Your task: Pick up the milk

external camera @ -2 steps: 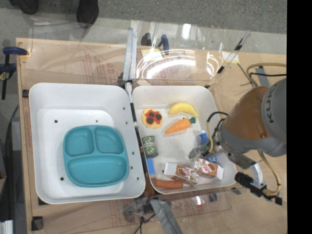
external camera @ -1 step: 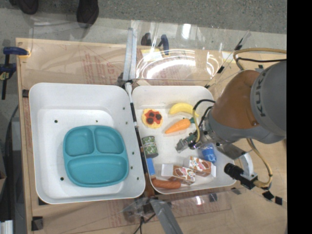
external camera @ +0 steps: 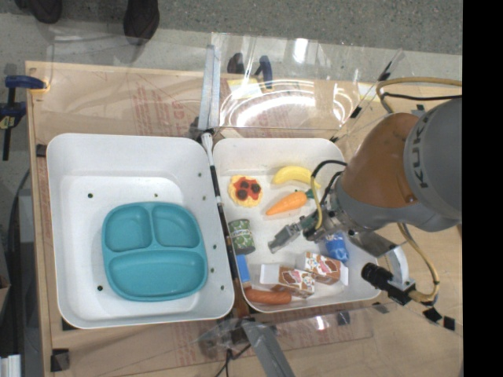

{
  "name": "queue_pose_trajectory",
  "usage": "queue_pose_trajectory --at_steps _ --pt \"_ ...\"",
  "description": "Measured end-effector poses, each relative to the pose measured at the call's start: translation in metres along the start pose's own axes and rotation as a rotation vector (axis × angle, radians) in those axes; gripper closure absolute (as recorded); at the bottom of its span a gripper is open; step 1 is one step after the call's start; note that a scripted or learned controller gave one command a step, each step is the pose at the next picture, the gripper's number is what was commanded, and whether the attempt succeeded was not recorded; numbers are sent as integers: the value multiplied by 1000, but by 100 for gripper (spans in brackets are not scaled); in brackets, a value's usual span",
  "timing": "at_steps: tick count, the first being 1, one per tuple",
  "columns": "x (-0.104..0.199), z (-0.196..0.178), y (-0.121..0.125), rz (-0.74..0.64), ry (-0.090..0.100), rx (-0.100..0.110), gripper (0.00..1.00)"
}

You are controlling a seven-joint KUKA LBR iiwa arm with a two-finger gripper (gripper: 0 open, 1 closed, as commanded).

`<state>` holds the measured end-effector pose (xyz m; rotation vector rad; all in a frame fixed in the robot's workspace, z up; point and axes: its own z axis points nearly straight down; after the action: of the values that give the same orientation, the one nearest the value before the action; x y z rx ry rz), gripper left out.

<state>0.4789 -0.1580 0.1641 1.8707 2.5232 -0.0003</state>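
The milk (external camera: 289, 277) is a white and brown carton lying on its side near the front of the right bin (external camera: 228, 151). A second brown and white carton (external camera: 326, 267) lies just to its right. My gripper (external camera: 284, 237) hangs low over the middle of the right bin, slanted down to the left. It is a little behind the milk, between the carrot (external camera: 286, 203) and the cartons. I see nothing held in it. The grey arm with its orange band (external camera: 377, 163) covers the bin's right side.
The right bin also holds a pizza slice (external camera: 245, 190), a banana (external camera: 291, 175), a green can (external camera: 240, 236), a blue bottle (external camera: 337, 249), a sausage (external camera: 271, 295) and a blue stick (external camera: 242, 269). A teal divided plate (external camera: 153, 251) lies in the left bin (external camera: 63, 151).
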Motion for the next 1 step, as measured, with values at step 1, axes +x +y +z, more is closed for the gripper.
queue_pose_trajectory --at_steps 1 --pt "9 51 -25 36 2 2 0"
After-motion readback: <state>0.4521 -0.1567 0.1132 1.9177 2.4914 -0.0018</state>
